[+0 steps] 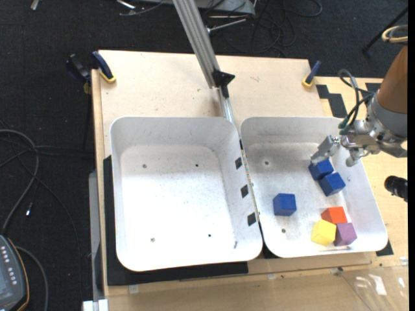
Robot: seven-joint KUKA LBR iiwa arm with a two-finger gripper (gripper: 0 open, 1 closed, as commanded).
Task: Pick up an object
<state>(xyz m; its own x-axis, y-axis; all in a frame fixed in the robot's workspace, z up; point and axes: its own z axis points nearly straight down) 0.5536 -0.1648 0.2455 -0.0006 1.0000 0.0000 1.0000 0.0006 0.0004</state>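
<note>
My gripper [337, 154] hangs over the far right part of the right bin [279, 131], open, with nothing between its fingers. One grey finger [322, 150] points down at a blue block [320, 169] just below it, and a second blue block [333, 184] lies against that one. A third blue cube [284, 203] sits alone nearer the bin's middle. Orange [334, 214], yellow [323, 232] and purple [346, 233] blocks cluster at the bin's front right corner.
The left bin [130, 141] stands beside the right one, sharing a raised middle wall [245, 180]. A slanted metal post [198, 34] rises behind the bins. Clamps [104, 67] grip the board's far corners.
</note>
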